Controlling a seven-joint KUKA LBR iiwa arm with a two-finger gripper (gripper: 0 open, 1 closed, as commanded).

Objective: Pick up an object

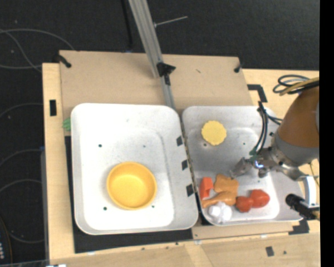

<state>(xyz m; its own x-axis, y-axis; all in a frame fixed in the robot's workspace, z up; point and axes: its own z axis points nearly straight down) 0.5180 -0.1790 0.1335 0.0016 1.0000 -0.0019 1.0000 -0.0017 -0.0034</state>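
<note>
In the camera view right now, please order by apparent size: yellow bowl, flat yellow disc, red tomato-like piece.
1. yellow bowl, clearly largest
2. flat yellow disc
3. red tomato-like piece, close to the disc in size, so this order is unsure

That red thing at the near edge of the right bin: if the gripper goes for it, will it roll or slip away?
The red object looks rounded and smooth, so it may well roll or squirt out sideways under a pinch. It lies beside the orange piece near the right bin front wall, which might check its travel. It is probably light for its size.
</note>
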